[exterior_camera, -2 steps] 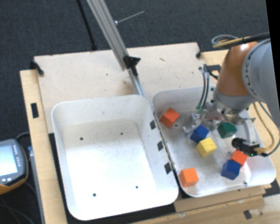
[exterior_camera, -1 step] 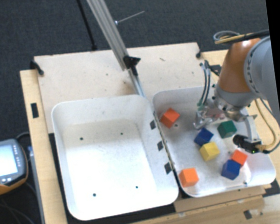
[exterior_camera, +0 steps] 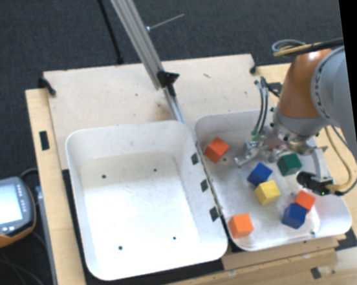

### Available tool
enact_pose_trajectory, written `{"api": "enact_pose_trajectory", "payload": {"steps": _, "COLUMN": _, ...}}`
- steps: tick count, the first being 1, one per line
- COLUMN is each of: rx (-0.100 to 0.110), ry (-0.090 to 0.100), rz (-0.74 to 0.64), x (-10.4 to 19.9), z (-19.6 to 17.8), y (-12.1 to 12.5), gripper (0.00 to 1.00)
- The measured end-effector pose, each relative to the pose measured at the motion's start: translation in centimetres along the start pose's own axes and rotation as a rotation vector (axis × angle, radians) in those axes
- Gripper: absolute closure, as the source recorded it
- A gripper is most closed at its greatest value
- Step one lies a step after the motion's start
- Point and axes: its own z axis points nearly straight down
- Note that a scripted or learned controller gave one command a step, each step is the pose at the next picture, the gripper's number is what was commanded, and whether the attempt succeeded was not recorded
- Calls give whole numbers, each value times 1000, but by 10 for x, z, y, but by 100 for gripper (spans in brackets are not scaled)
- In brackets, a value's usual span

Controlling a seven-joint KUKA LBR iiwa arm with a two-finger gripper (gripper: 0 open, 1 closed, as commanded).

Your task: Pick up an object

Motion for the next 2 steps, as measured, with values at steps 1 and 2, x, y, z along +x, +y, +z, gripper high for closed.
{"api": "enact_pose_trajectory", "payload": {"steps": 1, "rx": -9, "ry": 14, "rz": -9, "x": -45, "z": 6, "y": -53, "gripper": 0}}
{"api": "enact_pose_trajectory", "payload": {"steps": 2, "rx": -12, "ry": 11, "rz": -8, "x": -44, "z": -5, "y": -51, "gripper": 100}}
